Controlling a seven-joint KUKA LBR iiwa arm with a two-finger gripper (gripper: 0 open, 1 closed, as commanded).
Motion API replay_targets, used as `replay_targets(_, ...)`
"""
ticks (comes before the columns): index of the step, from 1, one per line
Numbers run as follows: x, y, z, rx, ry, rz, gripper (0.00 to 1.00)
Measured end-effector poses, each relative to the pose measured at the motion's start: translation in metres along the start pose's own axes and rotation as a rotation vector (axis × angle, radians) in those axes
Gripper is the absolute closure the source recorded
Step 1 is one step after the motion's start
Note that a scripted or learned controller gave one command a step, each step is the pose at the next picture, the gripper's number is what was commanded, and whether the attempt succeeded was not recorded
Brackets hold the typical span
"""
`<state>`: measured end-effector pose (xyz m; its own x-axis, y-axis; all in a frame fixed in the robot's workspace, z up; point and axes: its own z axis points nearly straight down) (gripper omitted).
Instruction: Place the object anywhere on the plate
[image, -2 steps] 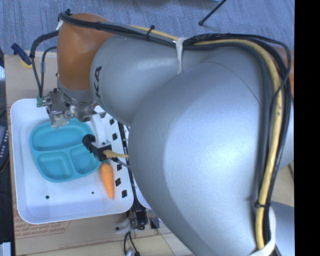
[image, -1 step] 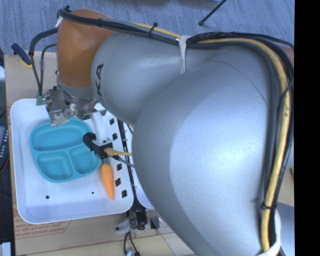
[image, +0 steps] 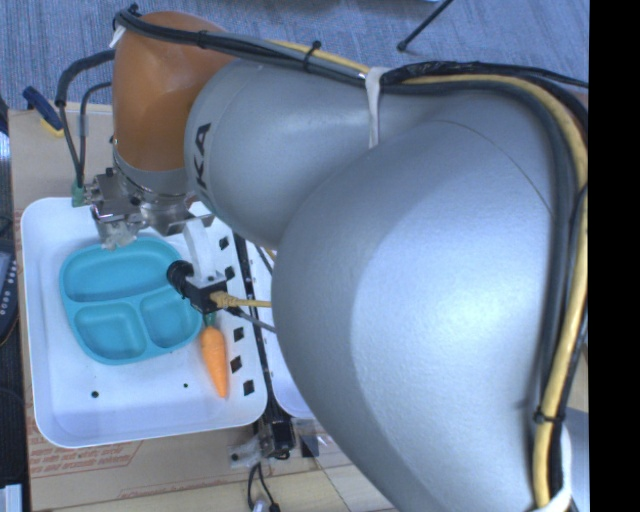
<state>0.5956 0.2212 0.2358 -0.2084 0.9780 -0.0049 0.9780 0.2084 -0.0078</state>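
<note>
A blue divided plate (image: 125, 300) lies in the left white bin (image: 60, 400). An orange carrot (image: 214, 362) lies on the bin floor just right of the plate's lower right corner, pointing toward the front. My gripper (image: 120, 232) hangs over the plate's upper rim, below the orange wrist band (image: 155, 90). Nothing shows between its tips.
The grey arm (image: 420, 270) spans the whole right side and hides the right bin. A black cable fitting (image: 190, 280) and wires hang beside the plate's right edge. Bare bin floor lies in front of the plate.
</note>
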Motion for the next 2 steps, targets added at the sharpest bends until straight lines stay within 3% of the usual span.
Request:
replay_targets(1, -0.021, 0.045, 0.001, -0.007, 0.004, 0.140, 1.00)
replay_targets(2, -0.035, 0.054, 0.032, -0.002, 0.005, 0.037, 1.00)
